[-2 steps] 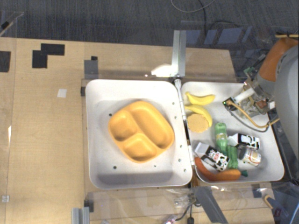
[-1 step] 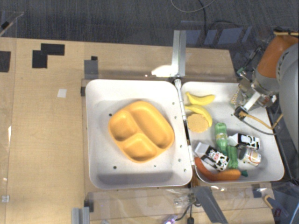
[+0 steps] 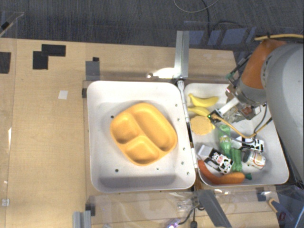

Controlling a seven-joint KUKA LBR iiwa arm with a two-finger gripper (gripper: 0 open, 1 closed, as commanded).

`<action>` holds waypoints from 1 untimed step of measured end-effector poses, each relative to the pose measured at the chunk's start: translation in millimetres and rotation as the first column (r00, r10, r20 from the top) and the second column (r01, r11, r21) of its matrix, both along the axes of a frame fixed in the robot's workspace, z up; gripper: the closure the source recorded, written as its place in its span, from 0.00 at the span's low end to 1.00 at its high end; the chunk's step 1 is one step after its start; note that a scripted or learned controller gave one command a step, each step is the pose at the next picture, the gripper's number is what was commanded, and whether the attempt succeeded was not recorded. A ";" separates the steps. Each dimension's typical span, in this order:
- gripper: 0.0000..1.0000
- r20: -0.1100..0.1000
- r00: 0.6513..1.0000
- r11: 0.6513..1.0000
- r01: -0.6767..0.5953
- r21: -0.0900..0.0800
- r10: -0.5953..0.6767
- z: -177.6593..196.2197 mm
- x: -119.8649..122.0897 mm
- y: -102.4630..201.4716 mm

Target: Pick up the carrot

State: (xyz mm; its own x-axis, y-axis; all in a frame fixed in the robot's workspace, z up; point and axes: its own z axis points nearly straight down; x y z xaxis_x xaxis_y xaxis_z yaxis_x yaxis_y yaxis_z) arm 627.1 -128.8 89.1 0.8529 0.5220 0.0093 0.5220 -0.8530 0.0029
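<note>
Two white bins are set side by side on the bench. The left bin (image 3: 97, 175) is occupied at its middle by a yellow plate (image 3: 142, 133) with three sections, and bare floor is left all around the plate out to the rim.

The right bin (image 3: 280, 167) is crowded. The carrot (image 3: 223, 176) is found along its near edge, lying lengthwise from the near-left corner towards the right, close against the near wall. Just beyond it, a black-and-white toy (image 3: 220, 160) is seen touching or nearly touching it, and a green bottle (image 3: 225, 141) is laid behind that. Bananas (image 3: 202, 103) and a pale disc (image 3: 202, 125) are placed at the far left of this bin, beside the divider. A white cup (image 3: 257, 160) is placed to the right of the carrot's tip.

The gripper (image 3: 232, 112) is held over the far-middle part of the right bin, well apart from the carrot. Whether it is open cannot be told, and nothing is seen held in it. Little free room is left beside the carrot except towards the near wall.
</note>
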 end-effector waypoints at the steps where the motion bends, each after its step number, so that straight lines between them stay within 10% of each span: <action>1: 1.00 -0.003 0.950 0.950 0.312 -0.001 -0.312 -1.1 1.4 -50.6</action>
